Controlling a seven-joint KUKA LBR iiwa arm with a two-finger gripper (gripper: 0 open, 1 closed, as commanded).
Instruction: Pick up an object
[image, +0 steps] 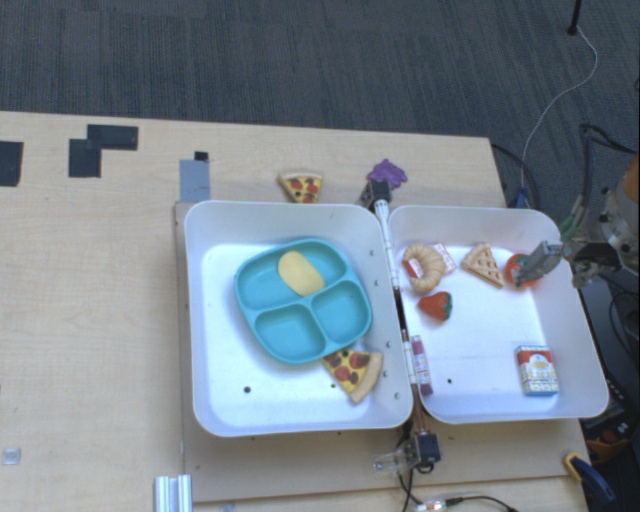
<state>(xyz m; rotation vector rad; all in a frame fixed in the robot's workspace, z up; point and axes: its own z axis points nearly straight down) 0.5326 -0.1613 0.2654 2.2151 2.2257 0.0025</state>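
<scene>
From my station I see the hand (543, 262) at the right edge of the frame, reaching over the upper right rim of the right bin (570, 345). Its dark fingers lie against a red tomato-like toy (518, 270) — whether they are closed on it I cannot tell.

Right bin, other contents: a waffle wedge (483, 264) just left of the red toy, a croissant (426, 264) at upper left, a strawberry (436, 305) below it, a small red-and-white carton (537, 370) at lower right.

Left bin (215, 300): a blue divided plate (303, 299) with a yellow piece (300, 272) in its upper compartment; a pizza slice (354, 372) touches the plate's lower right edge.

On the table (90, 320) above the bins — a second pizza slice (300, 186) and a purple toy (385, 176).
</scene>
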